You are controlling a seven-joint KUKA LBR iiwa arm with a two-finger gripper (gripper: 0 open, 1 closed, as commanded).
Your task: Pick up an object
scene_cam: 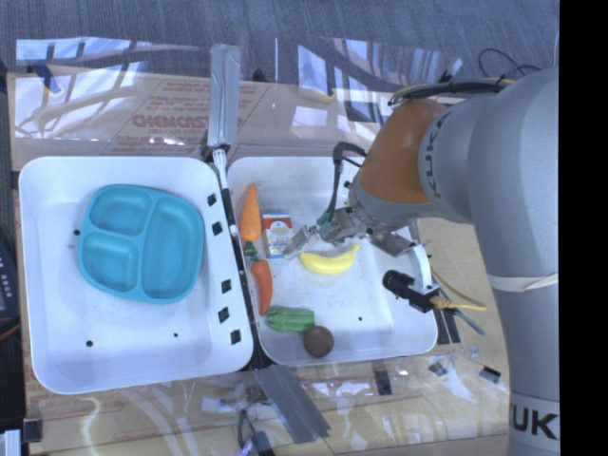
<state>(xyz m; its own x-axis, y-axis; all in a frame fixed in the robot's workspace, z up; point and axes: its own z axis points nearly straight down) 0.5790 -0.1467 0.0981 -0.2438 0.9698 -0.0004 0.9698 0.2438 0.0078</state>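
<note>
Gripper (306,238) low in right bin (380,174), frame centre, jaws look narrowly parted, nothing between them. Banana (330,260) just below-right of tips, small carton (276,234) just left. Risk: closing between them, nudging banana away, grabbing nothing.

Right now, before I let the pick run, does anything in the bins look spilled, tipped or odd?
Nothing stands out. The blue divided plate lies flat in the left bin. In the right bin the two carrots, small carton, banana, cucumber and brown round fruit lie loose but intact.
</note>
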